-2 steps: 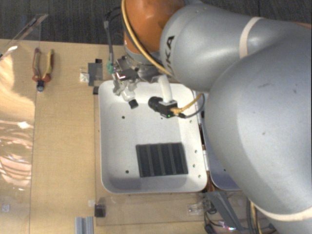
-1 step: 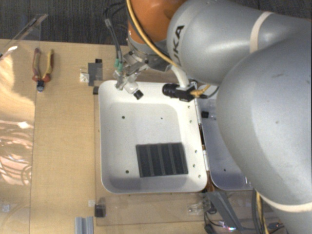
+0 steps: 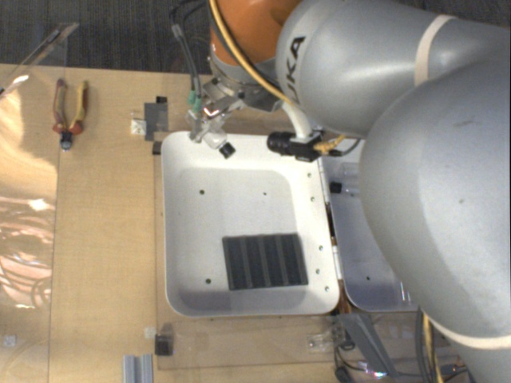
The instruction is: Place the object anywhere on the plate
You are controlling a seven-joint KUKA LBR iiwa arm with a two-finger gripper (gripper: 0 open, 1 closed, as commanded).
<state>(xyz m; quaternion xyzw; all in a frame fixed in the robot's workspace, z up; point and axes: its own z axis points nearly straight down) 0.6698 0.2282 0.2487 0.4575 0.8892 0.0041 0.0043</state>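
As the arm (image 3: 359, 62) leans in from the right, bins: two, white, side by side. The left bin (image 3: 184, 238) is in full sight, while the right bin (image 3: 363, 282) is mostly covered by the arm's grey bulk.
Plate: one dark ribbed plate (image 3: 265, 262), flat on the left bin's floor, toward its near side.
Object: one small black piece (image 3: 227, 150), up at the left bin's far edge, well apart from the plate.
Claw: one gripper (image 3: 206, 132), and it's hanging right over the far-left corner of the left bin.
Claw opening: cannot tell from this angle.
Claw's hold: the small black piece sits just beside the gripper's tip. Whether it is gripped, touched or lying loose, I can't tell.
Between piece and plate: open white bin floor.
On the bench (image 3: 104, 238), left of the bins: one pair of pliers (image 3: 69, 112) with red-and-yellow handles, one black block (image 3: 157, 116) near the bin's far-left corner, and one small dark block (image 3: 164, 343) off its near-left corner.
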